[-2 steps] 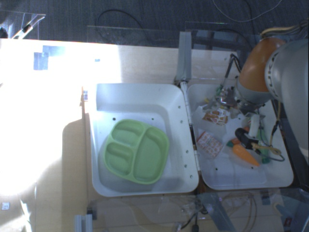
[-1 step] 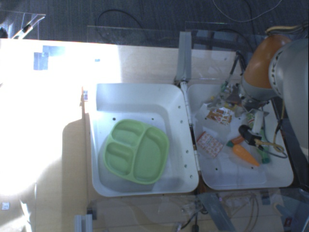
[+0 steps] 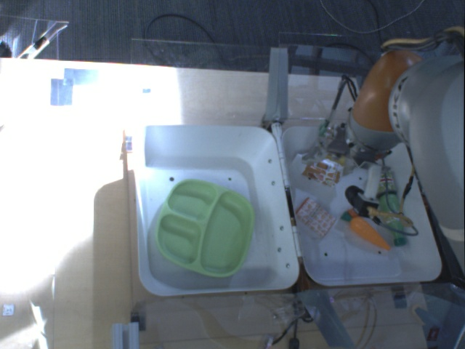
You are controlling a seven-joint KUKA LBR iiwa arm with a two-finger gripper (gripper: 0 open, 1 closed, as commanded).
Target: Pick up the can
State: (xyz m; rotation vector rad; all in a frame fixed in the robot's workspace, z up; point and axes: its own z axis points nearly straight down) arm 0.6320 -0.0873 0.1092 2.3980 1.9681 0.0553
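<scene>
1. Over at the right bin's (image 3: 429, 267) far edge, the gripper (image 3: 336, 145) hangs low; can't tell what it's doing, too cluttered.
2. Can (image 3: 322, 171) lies on its side just beside it, toward the bin's middle.
3. Carrot (image 3: 369, 233) sits nearer the front edge.
4. Green plate (image 3: 205, 227) is in the left bin (image 3: 211, 140).
</scene>
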